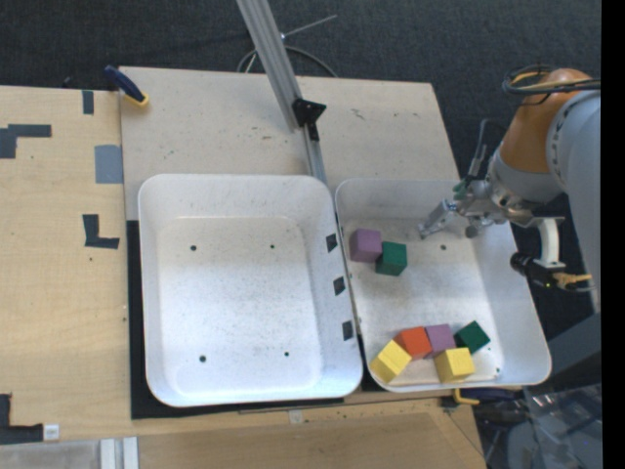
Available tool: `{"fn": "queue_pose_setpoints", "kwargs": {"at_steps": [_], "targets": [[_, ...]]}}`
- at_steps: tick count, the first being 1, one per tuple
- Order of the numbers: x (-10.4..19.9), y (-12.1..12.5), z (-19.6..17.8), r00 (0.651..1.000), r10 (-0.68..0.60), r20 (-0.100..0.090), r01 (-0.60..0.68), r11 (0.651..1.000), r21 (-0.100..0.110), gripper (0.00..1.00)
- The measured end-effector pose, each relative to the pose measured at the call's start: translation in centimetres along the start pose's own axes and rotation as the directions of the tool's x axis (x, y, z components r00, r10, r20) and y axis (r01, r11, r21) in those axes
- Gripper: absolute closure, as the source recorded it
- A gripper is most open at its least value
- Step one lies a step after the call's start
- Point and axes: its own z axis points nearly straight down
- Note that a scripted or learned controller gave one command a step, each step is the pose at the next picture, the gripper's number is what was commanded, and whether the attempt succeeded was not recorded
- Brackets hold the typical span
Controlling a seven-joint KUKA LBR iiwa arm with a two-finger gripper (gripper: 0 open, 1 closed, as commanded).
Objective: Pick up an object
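Nearest the camera, along the front wall of the right bin (532, 345), a cluster of blocks is sitting packed together: a yellow block (392, 360), an orange block (416, 341), a pale purple block (440, 337), a second yellow block (454, 363) and a dark green block (473, 336), several touching, which is making a clean grip there awkward. Farther back, a purple block (366, 244) and a green block (393, 258) are lying just beside each other near the middle of that bin, with more free floor around them. The claw (439, 221) is hovering above the bin's far part, near that pair and holding nothing; whether it is apart or together I cannot tell. A good try is likely meaning coming straight down over the green block, straddling its free sides. The left bin (156, 203) is lying alongside on the pale wooden desk (215, 115), dark carpet (146, 18) stretching beyond.
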Motion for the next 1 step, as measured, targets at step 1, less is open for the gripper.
{"fn": "queue_pose_setpoints", "kwargs": {"at_steps": [1], "targets": [[6.62, -6.85, -5.72, 1.0, 0.0, -0.002, 0.0, 1.0, 0.003, 0.0]]}}
